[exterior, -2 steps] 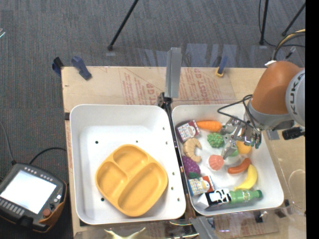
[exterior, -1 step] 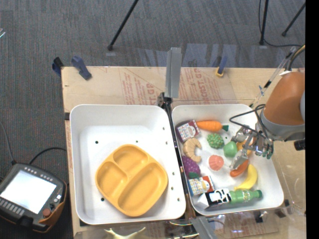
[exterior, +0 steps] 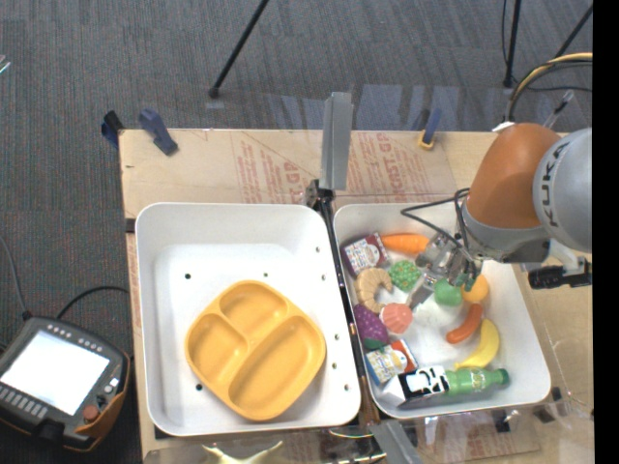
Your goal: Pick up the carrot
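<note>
Status: pick not completed. The orange tapered plastic carrot (exterior: 405,244) lies at the rear of the right-hand shallow white bin (exterior: 535,356), among other toy foods. The claw (exterior: 437,280) hangs low just right of it; whether it is open cannot be determined. The plywood desk (exterior: 242,162) stands on grey carpet (exterior: 97,46).

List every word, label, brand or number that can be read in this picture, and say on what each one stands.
"KUKA": partly visible, on the grey arm at the right.
Red print on the bench board: upside down and too blurred to read.
Labels on the small packets and on the green bottle in the right bin: too small to read.
</note>
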You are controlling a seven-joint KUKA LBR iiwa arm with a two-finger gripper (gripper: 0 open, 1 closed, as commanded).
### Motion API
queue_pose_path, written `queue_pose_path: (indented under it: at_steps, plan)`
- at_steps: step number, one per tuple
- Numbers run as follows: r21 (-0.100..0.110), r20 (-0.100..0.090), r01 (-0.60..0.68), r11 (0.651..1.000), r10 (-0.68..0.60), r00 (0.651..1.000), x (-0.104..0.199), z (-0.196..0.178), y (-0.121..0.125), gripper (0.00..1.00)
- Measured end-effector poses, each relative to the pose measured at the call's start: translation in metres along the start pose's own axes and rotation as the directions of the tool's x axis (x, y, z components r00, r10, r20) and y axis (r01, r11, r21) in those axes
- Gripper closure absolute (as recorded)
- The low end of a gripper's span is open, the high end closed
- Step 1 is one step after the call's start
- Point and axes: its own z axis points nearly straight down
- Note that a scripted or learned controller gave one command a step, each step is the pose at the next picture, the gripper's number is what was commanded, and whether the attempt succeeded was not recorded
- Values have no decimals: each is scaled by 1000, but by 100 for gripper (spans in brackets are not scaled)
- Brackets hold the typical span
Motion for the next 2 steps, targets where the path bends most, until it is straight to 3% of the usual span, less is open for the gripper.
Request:
queue_pose_path:
  at_steps: [1,2]
  plan:
    - [3,-2,-308,951,308,951,68,1,-32,0]
    - [6,-14,-823,568,823,568,-2,1,-13,0]
